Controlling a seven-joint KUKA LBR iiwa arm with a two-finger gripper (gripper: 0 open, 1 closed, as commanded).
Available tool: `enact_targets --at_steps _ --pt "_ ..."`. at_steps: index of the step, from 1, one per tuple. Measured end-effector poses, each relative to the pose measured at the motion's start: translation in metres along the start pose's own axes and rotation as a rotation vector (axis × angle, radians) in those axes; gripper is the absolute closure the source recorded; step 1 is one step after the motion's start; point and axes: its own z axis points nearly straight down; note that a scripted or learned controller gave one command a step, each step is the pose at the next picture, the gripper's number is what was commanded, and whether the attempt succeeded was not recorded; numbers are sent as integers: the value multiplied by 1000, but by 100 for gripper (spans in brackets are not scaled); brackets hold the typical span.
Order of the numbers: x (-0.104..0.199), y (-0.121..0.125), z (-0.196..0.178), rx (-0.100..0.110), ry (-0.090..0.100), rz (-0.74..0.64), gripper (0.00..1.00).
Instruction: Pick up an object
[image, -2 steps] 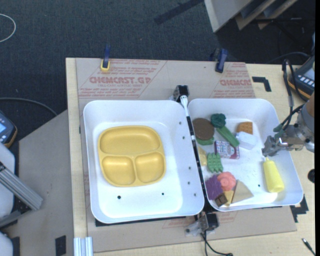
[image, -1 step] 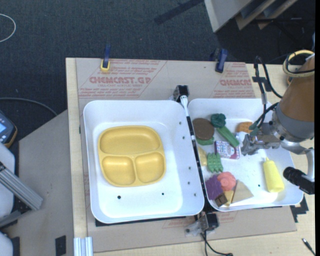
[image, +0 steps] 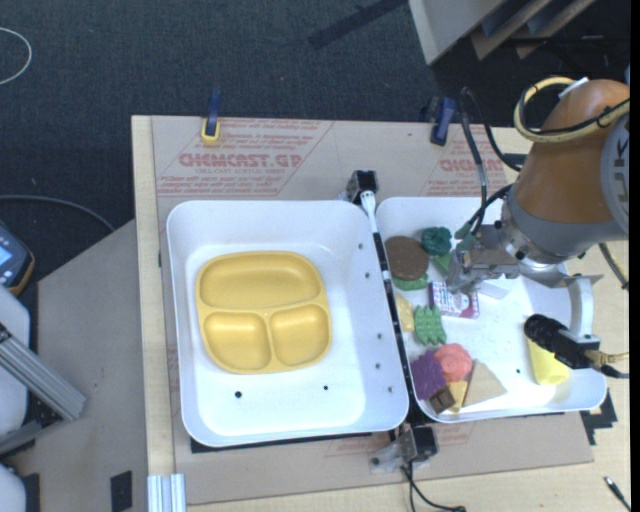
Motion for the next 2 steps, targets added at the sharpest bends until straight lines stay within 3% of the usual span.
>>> enact_targets --at_steps 2 --pt "90 27 0 1 0 2 100"
